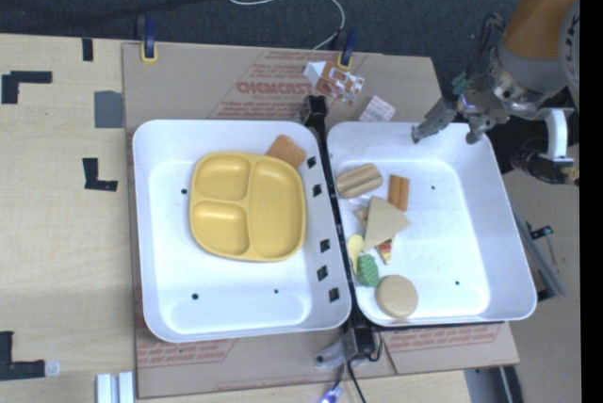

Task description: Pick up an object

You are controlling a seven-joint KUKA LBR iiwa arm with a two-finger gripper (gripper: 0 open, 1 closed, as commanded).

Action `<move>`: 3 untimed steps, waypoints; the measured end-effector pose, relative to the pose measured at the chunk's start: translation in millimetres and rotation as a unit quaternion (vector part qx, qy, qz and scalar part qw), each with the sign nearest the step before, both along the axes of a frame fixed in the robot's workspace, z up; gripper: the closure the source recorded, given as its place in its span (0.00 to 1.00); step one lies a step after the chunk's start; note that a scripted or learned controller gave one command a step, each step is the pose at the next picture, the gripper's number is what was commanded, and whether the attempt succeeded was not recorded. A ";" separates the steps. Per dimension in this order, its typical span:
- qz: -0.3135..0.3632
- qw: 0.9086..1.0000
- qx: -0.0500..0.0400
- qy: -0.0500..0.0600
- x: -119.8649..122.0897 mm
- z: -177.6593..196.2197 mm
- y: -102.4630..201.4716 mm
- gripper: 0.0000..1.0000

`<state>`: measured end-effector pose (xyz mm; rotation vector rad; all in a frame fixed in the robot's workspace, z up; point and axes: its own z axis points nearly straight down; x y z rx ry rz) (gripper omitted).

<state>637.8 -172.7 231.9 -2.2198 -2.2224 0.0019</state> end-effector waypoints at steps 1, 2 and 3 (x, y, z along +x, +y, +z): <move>-0.001 1.000 0.000 0.001 -0.8 -155.3 -32.0 0.00; 0.003 1.000 0.001 -0.001 27.3 -147.2 25.3 0.00; -0.001 1.000 -0.001 -0.001 -26.3 -146.2 7.1 0.00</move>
